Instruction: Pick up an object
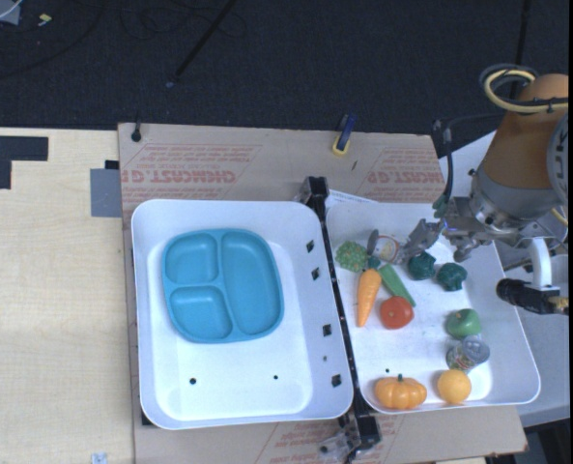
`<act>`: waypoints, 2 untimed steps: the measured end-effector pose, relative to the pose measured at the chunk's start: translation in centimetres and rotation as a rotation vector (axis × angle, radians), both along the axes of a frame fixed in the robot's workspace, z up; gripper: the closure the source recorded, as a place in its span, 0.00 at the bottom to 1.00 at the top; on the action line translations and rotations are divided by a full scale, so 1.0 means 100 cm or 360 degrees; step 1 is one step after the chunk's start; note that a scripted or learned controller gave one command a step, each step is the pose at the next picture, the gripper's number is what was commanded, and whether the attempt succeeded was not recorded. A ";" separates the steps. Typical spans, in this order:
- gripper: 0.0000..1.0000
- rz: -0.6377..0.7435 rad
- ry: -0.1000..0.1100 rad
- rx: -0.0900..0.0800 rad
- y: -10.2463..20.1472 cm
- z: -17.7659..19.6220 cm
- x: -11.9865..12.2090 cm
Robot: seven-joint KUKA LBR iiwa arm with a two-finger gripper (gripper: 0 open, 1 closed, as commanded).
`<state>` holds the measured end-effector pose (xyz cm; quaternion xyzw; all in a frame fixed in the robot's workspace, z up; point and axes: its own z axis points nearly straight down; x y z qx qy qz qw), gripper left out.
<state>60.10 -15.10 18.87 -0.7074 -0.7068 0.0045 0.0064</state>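
Cardboard covers the bench under two white bins; the left bin (151, 375) has a blue tray (221, 285), the right bin (518, 375) has the toy food. My gripper (439, 232) hangs low over the far end of the right bin, fingers apart, nothing between them; a teal lump (421, 265) sits just below it, a second (451, 276) beside that. I judge the nearer lump the best target; I should centre over it, drop straight, keep clear of the cucumber (397, 284), then close.

Toy vegetables (398, 288) crowded; bare floor (387, 351) between.
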 end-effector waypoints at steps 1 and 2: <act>0.00 0.0003 -0.0023 -0.0004 0.000 0.008 0.003; 0.00 0.0003 -0.0012 -0.0002 0.001 -0.038 -0.004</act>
